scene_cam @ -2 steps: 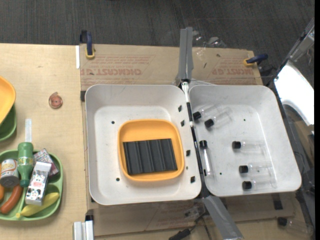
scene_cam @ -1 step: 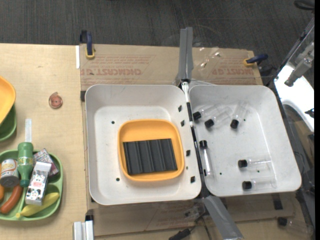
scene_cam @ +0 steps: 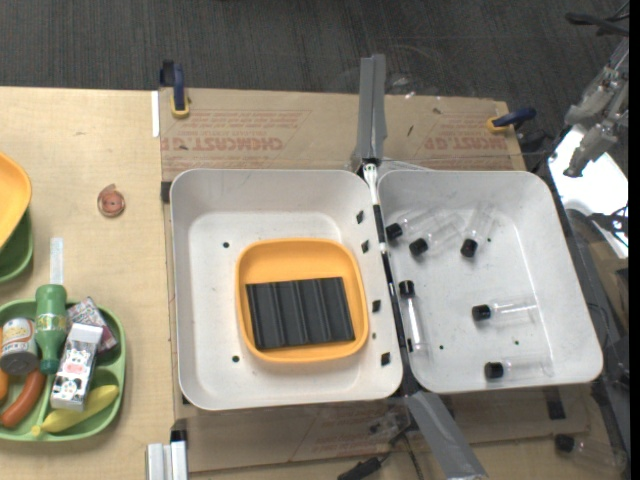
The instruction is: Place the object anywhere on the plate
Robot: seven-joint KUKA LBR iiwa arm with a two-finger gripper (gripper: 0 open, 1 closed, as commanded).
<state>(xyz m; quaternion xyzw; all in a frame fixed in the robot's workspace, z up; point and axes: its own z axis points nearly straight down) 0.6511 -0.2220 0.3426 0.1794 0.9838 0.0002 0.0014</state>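
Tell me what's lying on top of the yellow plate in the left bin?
A dark grey ridged block lies flat on the yellow plate, covering most of its middle. The plate's rim shows all around it. What the plate looks like under the block is hidden.

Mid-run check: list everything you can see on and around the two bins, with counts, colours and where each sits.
Bins: 2, white, side by side mid-bench; left bin, right bin.
Plate: 1, orange, square, centre of the left bin.
Ridged pad: 1, dark grey, lying on the plate.
Vials: about 7, clear with black caps, scattered in the right bin, e.g..
Cardboard sheet: 1, brown, under the bins.
Clamps: 2, on the cardboard's far edge.
Green tray: 1, holding toy food, lower left.
Small disc: 1, pinkish, on the left table.
Tool: 1, metallic, at the right edge beyond the right bin.
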